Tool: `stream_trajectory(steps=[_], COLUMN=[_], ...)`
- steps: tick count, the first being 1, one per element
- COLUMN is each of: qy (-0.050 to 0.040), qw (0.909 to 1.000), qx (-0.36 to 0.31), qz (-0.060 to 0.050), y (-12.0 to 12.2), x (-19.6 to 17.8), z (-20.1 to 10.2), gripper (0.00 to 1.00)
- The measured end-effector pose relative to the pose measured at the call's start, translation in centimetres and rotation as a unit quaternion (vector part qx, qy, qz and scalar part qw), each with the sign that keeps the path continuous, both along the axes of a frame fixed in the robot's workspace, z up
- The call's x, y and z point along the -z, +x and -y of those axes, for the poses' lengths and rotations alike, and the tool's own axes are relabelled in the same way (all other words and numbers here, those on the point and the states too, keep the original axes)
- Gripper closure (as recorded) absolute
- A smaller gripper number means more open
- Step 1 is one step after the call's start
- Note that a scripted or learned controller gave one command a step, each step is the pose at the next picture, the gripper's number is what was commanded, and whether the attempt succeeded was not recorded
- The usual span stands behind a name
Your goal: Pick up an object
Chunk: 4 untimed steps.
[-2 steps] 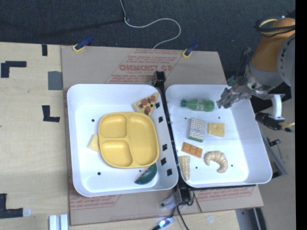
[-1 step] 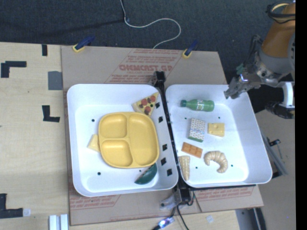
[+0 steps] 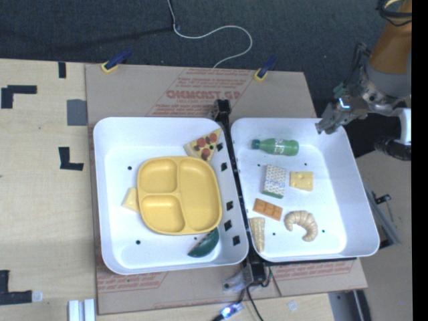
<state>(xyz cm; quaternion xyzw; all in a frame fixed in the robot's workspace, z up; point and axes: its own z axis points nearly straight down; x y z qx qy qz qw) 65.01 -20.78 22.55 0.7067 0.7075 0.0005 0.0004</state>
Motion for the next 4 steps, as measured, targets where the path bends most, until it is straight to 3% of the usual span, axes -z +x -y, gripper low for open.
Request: stream_trajectory(steps=[1,3,4], qy=[0.0003,0.0008,0.0008], qw=[1.0000,1.0000,1.0000], qx=[-0.001,-0.002,-0.002], qz=[-0.001,-0.002,-0.004], y=[-2.0,-8.5,-11.3], x=[-0.3,-1.0,0.8], z=[-4.1,-11.7,-16.4], gripper=[1.00,1.00,1.00])
